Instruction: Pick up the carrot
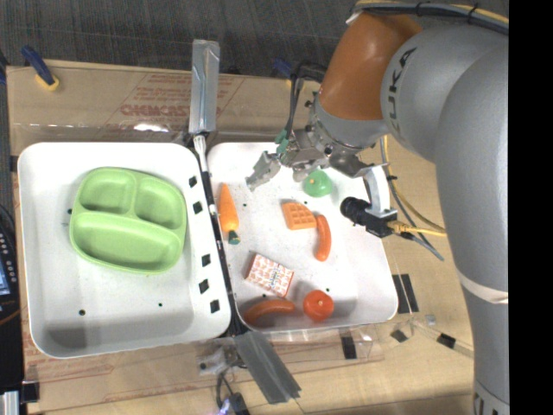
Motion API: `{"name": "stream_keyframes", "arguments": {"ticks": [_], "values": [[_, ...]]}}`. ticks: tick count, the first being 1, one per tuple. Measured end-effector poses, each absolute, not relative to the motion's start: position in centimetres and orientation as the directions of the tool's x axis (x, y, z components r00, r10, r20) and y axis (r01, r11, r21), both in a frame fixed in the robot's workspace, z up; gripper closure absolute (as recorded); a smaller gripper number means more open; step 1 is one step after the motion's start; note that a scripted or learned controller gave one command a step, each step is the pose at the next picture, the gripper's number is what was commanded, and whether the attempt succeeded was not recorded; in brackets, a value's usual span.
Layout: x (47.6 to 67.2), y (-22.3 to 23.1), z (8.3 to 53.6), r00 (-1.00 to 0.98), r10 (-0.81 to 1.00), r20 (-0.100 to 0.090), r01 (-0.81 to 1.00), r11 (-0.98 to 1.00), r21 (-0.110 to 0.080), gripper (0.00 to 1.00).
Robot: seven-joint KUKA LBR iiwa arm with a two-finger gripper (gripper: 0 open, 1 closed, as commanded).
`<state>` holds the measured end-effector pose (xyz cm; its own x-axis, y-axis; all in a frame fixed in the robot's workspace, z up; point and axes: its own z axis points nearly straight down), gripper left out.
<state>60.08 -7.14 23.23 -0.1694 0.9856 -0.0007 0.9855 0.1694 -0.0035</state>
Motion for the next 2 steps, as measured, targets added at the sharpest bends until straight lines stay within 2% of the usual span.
{"name": "stream_keyframes", "arguments": {"ticks": [1, 2], "values": [[57.6, -3.1, 18.9, -0.112, 0.994, 0.000, 0.994, 0.112, -0.008, 0.00], [56.0, -9.8, 11.2, -0.115, 0.993, 0.001, 0.993, 0.115, -0.009, 0.00]]}}
